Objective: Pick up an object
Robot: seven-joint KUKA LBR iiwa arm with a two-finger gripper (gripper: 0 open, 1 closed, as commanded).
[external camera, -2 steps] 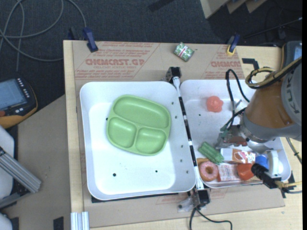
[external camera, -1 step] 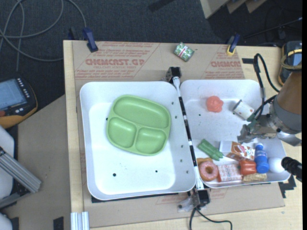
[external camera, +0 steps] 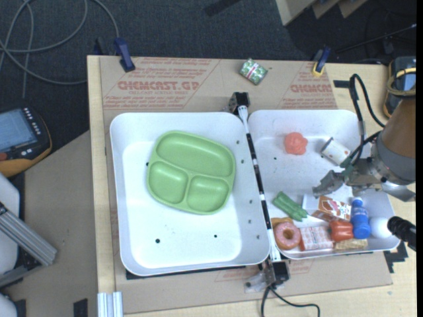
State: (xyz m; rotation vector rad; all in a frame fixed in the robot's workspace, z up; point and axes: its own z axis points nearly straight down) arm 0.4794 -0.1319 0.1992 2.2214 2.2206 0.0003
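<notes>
Meanwhile, I hover the gripper point(external camera: 328, 182), fingers spread and empty, at lower right; next, descend onto the toys point(external camera: 325, 230).

Pale green divided plate point(external camera: 192, 172) in my white left bin point(external camera: 129, 197), pink-red ball point(external camera: 295, 143), green wedge point(external camera: 291, 206), pink-iced doughnut point(external camera: 286, 234), blue bottle point(external camera: 359, 218), tan table point(external camera: 178, 84) printed with red lettering, orange band on my grey arm point(external camera: 400, 137)

Blue clamps point(external camera: 123, 53) pin the brown board point(external camera: 172, 84) — a green wrapped packet point(external camera: 253, 71) lies on it.
</notes>
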